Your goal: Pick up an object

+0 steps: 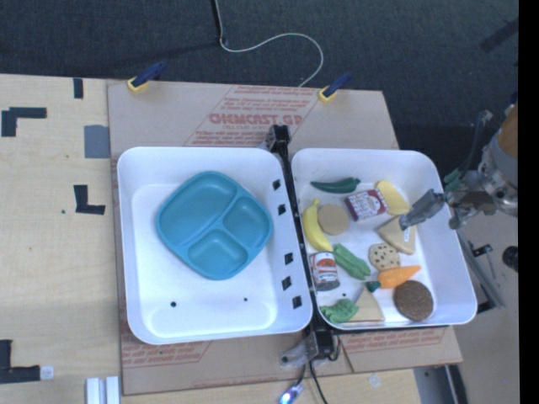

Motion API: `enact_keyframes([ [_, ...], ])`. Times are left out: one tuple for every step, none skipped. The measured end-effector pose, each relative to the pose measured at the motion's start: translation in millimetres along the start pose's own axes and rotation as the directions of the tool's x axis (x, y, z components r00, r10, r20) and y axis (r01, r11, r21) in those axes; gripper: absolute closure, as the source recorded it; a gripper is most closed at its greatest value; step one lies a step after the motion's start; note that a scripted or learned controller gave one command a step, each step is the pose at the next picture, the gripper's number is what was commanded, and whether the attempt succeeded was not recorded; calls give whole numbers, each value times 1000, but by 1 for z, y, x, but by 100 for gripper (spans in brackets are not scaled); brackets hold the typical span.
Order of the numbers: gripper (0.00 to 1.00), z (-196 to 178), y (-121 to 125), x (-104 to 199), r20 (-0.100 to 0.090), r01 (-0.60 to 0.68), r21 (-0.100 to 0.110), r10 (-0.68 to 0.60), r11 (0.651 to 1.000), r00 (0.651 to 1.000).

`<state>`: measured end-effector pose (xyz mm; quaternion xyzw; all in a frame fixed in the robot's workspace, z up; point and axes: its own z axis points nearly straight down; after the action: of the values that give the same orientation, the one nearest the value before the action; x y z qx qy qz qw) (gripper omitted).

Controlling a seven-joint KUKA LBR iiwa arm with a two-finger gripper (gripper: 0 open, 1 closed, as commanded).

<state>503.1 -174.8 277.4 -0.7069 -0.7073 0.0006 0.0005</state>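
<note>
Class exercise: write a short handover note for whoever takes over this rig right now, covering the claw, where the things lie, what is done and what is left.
Claw: over the right bin's right side, beside the cheese wedge; nothing seen between its fingers.
Right bin: banana, green pepper, can, cookie, carrot, other toy foods.
Left bin: blue divided plate.
Done: no pick yet.
Left: grasp and lift one object.
</note>
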Motion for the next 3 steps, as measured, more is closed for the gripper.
enact_keyframes([
  [0,-112,-18,15,3,1,-11,-1,1000,1000],
  [100,-117,-19,15,2,2,-2,-2,1000,1000],
  [100,-7,-21,34,-3,0,11,0,1000,1000],
])
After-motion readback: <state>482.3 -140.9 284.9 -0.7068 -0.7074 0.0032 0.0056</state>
